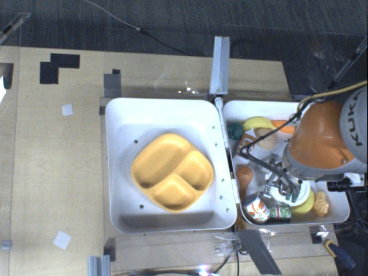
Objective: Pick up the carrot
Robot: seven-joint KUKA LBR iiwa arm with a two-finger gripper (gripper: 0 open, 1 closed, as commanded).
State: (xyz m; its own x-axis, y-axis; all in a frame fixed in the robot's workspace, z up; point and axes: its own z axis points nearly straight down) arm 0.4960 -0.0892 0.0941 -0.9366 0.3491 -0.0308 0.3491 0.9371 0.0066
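The carrot [281, 125] shows as a thin orange strip at the back of the right bin [259, 109], next to a yellow banana [257, 123]. The arm's orange band [319, 140] covers its right end. My gripper [275, 181] hangs low over the middle of the right bin, nearer the front than the carrot, among black cables and above a printed can [266, 211]. I see nothing clearly between its tips.
The left bin [121, 154] holds a yellow divided plate [172, 170]. Crowding the right bin are a green item [234, 130], a brown rounded item [245, 177], a yellow fruit [305, 203] and a tan lumpy piece [321, 203]. A metal divider [221, 68] stands between the bins.
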